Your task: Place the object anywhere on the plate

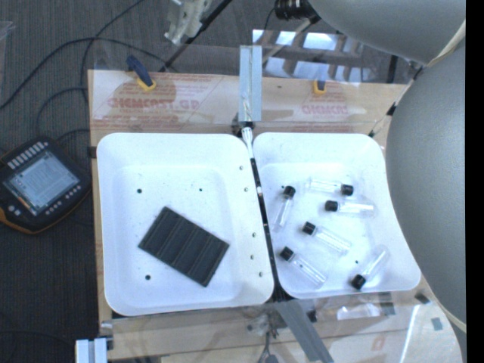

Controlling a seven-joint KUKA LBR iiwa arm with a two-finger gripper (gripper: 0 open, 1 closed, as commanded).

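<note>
**Ana:** Vials (327, 237), six by my count, lie scattered across the right bin (378, 157) in the right half of the frame, each clear with a black cap. The plate (184, 246), a dark ribbed rectangle, sits turned at an angle in the lower part of the left bin (113, 157), well apart from them.

**Ben:** How would one handle?

**Ana:** Light and stiff, I'd judge, but smooth and round, so likely to slip or roll. If they are glass, a hard squeeze could crack one. I'd take hold across the middle of the barrel, square to its length, not on the cap.

**Ben:** Which one first?

**Ana:** The one at centre lies clear of its neighbours. The vial (369, 268) at lower right rests close to the bin wall, which looks awkward.

**Ben:** And the tool?

**Ana:** I cannot tell its state. The grey bulk of the arm (439, 203) looms along the right side.
</note>
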